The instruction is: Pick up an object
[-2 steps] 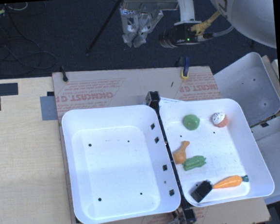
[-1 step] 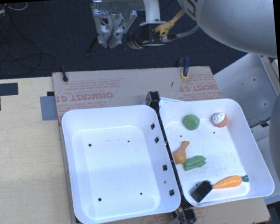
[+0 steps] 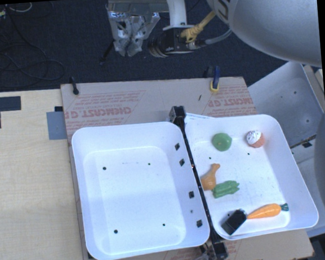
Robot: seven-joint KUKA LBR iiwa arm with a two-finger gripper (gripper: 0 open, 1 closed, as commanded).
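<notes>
My gripper [image 3: 134, 34] hangs high at the top of the camera view, beyond the far edge of the bench and well away from both bins. The right bin [image 3: 265, 174] holds several objects: a round green piece [image 3: 222, 142], a white and orange ball [image 3: 255, 139], an orange drumstick-shaped toy [image 3: 210, 177], a green pepper-like piece [image 3: 226, 188], an orange carrot [image 3: 265, 211] and a black block [image 3: 234, 221]. Nothing hangs from the gripper.
The left bin [image 3: 131, 197] stands beside the right one, with a black divider [image 3: 192, 175] running between them. Both rest on a cardboard sheet [image 3: 121, 105] on the wooden bench. The grey arm [image 3: 271, 15] fills the upper right.
</notes>
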